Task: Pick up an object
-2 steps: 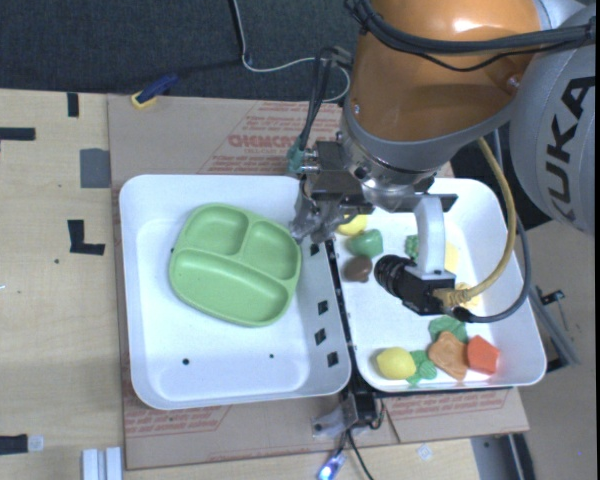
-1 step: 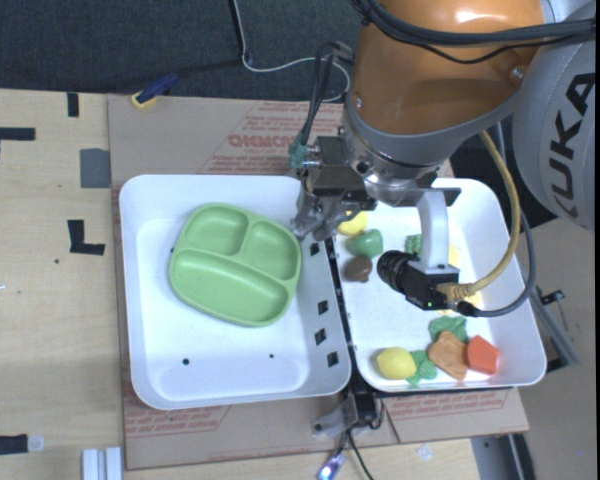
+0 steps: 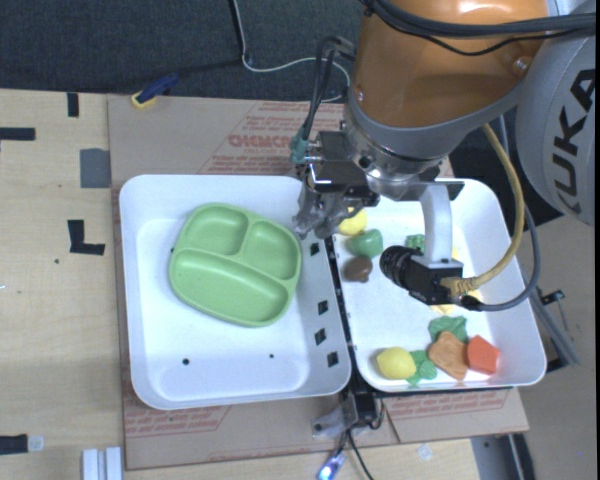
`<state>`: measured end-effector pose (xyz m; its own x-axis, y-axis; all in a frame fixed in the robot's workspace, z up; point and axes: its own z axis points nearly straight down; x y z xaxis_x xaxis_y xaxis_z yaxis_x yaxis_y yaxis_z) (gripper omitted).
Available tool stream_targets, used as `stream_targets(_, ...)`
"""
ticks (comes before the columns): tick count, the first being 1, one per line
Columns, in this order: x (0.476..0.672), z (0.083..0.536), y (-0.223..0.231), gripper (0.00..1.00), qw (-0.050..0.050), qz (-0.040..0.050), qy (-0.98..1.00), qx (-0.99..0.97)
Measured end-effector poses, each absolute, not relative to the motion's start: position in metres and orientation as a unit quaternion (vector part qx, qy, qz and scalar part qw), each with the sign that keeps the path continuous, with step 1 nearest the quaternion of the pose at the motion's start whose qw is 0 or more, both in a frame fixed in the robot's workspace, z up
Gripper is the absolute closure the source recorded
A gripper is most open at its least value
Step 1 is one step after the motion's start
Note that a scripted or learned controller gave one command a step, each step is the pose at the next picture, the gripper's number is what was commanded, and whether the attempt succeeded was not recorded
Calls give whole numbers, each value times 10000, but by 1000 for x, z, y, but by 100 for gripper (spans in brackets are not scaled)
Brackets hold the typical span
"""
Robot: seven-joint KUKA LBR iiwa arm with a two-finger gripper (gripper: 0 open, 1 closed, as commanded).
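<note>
Reaching in over the tabletop (image 3: 40, 268), a grey arm (image 3: 570, 88) with an orange band (image 3: 450, 38) lowers its tool (image 3: 325, 213) onto the divider between two shallow white bins. I cannot tell whether the tool is apart or together, because the wrist hides it from above.

Taking the divider (image 3: 330, 288) as the landmark: just left of it lies the left bin (image 3: 140, 298), which holds a green sectioned plate (image 3: 235, 263) lying flat. Just right of the divider lies the right bin (image 3: 500, 218), which holds small toy foods. A yellow piece (image 3: 352, 224), a green piece (image 3: 368, 241) and a brown piece (image 3: 357, 267) cluster close to the divider's upper end, just beside the tool and slightly below it. A lemon (image 3: 397, 362), an orange wedge (image 3: 447, 353) and a red block (image 3: 481, 354) sit well apart from the tool, by the near wall of the right bin.

The nearest candidates appear to be that cluster. The divider wall crowds them on one side, while the bin floor further right of the divider looks open. A black cylinder (image 3: 415, 273) on the arm hangs over that open floor.
</note>
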<state>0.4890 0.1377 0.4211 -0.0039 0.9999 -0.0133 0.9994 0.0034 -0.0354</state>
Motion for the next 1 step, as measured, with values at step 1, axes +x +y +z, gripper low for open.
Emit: stream_targets(1,490,428,138,100,96,207,-7084,-7054)
